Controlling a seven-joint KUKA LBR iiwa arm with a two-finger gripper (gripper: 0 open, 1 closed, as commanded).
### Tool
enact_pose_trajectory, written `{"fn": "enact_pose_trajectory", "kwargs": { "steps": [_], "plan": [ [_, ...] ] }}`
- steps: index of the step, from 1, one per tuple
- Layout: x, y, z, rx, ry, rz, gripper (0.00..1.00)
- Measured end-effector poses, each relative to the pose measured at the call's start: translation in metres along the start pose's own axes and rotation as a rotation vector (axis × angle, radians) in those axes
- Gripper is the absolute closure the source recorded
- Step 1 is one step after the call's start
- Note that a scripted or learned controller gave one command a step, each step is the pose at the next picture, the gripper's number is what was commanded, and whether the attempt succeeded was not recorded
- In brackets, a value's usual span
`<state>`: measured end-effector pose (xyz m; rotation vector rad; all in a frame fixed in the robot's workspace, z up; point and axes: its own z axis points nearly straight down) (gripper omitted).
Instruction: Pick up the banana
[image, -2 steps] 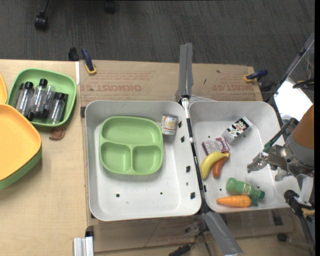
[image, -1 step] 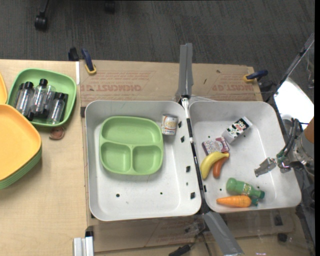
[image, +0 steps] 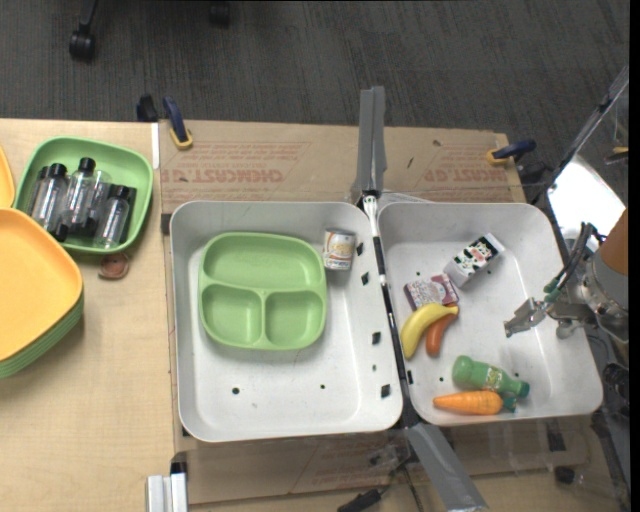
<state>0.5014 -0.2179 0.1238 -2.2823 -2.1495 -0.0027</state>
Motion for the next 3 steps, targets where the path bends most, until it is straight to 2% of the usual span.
{"fn": "enact_pose_trajectory", "kwargs": {
  "steps": [1,2,3],
  "plan": [
    [0.006,-0.025,0.034,0.001,-0.003,-0.206,0.0],
    [0.004,-0.006,0.034,0.004,0.009,-0.125,0.0],
    [0.04,-0.007,0.033,0.0,-0.005,-0.063,0.0]
  ]
}}
